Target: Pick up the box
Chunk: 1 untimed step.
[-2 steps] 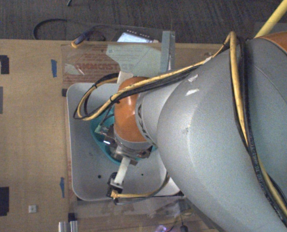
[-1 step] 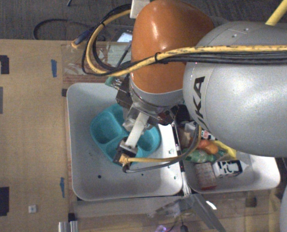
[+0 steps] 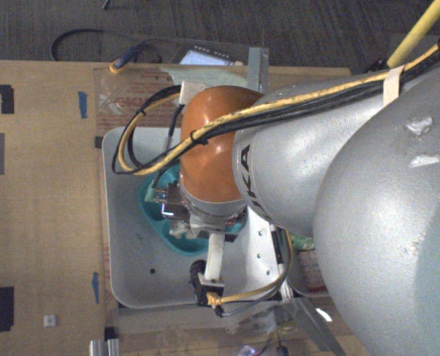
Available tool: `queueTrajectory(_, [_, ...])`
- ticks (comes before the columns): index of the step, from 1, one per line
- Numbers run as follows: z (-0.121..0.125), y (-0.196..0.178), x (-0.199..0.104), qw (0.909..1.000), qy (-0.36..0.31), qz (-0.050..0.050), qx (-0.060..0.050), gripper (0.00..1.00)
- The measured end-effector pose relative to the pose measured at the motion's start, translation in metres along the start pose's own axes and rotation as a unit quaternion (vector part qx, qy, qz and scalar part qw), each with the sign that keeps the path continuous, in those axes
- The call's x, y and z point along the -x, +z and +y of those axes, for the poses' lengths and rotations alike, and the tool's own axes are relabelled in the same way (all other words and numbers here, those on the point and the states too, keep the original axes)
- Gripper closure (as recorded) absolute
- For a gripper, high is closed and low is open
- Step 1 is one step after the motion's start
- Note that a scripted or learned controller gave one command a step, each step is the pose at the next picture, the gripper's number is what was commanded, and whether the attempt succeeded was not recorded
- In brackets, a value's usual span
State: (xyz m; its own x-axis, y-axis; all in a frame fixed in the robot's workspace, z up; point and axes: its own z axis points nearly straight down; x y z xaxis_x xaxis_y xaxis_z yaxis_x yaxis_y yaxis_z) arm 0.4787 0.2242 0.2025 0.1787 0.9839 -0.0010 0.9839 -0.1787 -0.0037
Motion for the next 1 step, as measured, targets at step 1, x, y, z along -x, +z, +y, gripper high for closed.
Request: queueTrajectory(1, [0.0006,-0.0095,-0.0002,1.0000,0.001,0.001,0.000,1.00])
